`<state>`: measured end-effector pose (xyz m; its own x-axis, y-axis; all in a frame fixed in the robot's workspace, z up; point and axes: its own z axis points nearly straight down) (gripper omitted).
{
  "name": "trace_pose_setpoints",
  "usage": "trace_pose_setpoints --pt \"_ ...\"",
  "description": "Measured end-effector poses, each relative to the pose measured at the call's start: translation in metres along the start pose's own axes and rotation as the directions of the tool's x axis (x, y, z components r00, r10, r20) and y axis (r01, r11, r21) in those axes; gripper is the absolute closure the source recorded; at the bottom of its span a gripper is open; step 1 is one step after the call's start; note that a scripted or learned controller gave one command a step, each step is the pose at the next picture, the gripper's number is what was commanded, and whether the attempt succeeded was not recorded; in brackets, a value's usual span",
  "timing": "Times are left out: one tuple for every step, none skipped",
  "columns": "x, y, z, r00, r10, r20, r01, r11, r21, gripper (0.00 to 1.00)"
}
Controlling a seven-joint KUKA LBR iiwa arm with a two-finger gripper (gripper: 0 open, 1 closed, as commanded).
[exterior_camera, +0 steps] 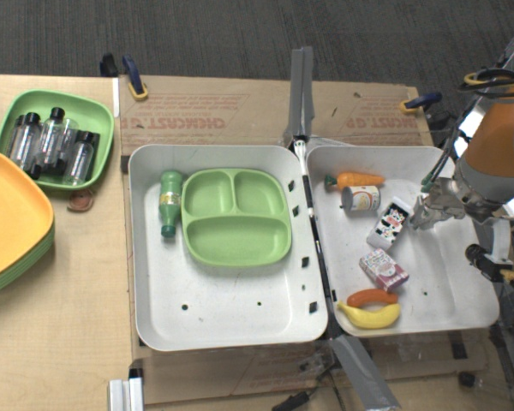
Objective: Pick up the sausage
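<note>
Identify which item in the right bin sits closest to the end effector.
The black-and-white carton, lying just left of the end effector. The can, carrot, pink box, sausage and banana all lie farther off.

My bench point(51, 349) looks like pale, matt wood. The two white bins point(231, 315) seem smooth plastic with a soft sheen. A matt green plastic divided plate point(236, 217) lies in the left one. The sausage point(373, 297) and banana point(370, 316) look glossy plastic.

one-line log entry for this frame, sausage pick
phase: approach | gripper: right bin, near its far-right side, nothing seen held | sausage: near edge, touching banana | not picked
</note>
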<state>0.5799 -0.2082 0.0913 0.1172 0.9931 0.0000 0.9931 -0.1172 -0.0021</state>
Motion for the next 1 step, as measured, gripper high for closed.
trace_pose_setpoints --pt "-0.0101 -0.0641 0.0005 0.992 0.128 0.000 -0.128 0.992 0.001 1.00"
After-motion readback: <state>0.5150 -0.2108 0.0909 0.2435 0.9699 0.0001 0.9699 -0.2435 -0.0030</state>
